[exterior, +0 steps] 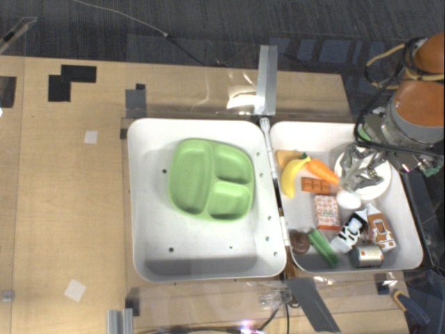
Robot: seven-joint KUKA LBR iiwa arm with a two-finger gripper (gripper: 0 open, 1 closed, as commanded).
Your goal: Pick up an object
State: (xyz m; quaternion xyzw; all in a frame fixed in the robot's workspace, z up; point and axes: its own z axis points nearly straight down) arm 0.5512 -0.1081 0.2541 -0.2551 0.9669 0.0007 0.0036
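claw (361, 171) hangs low in the right bin (410, 252), over a white dish (379, 185).
whether it is spread, i cannot tell; best to drop straight, clear of the carrot (322, 170) beside it.

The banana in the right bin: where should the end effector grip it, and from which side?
Grip the banana at its middle, from above, fingers across its narrow width. It lies flat and curved near the bin's left wall, with the carrot close on its right, so a side approach looks blocked.
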